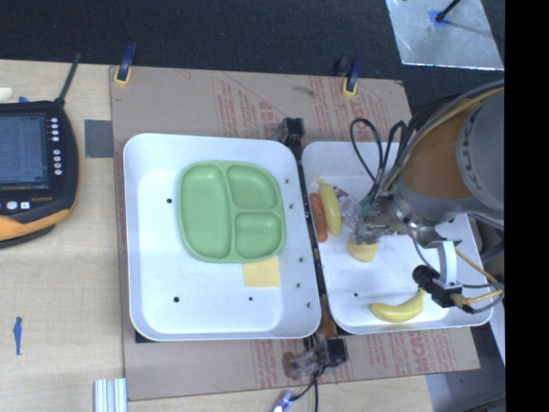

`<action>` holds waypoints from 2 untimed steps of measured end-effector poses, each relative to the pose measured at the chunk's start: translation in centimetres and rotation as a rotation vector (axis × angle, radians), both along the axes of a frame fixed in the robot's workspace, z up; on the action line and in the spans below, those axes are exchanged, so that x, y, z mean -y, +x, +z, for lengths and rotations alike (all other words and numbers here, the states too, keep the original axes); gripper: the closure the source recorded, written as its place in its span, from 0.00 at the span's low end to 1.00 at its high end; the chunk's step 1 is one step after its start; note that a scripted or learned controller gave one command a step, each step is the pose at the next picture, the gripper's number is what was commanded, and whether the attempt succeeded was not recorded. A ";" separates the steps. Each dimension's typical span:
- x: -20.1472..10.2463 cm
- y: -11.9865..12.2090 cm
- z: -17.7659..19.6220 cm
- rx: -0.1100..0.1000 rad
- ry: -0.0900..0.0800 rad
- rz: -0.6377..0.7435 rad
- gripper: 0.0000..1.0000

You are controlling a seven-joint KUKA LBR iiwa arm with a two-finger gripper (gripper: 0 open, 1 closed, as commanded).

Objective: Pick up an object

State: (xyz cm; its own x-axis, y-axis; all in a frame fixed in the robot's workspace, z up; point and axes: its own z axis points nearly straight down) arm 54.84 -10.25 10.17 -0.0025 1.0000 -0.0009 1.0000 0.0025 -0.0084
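Note:
My gripper [369,230] is down in the right bin [343,307], just above a small pale yellow piece [363,251] that lies under its tip. A yellow banana-like piece [329,210] and an orange-red sausage [318,216] lie side by side at the bin's left wall, left of the gripper. A yellow banana [396,310] rests near the bin's front edge. The arm's grey and orange body covers the right bin's far right part.
The left bin [146,256] holds a green divided plate [231,210] and a flat yellow square [261,274] in front of it. A teach pendant [30,170] lies at the bench's left. Black cables [382,148] loop above the wrist.

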 end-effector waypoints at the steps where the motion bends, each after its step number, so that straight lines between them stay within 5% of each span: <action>1: 0.0 0.0 0.0 0.000 -0.001 0.001 0.00; 2: 0.1 0.0 1.0 -0.002 -0.001 0.000 1.00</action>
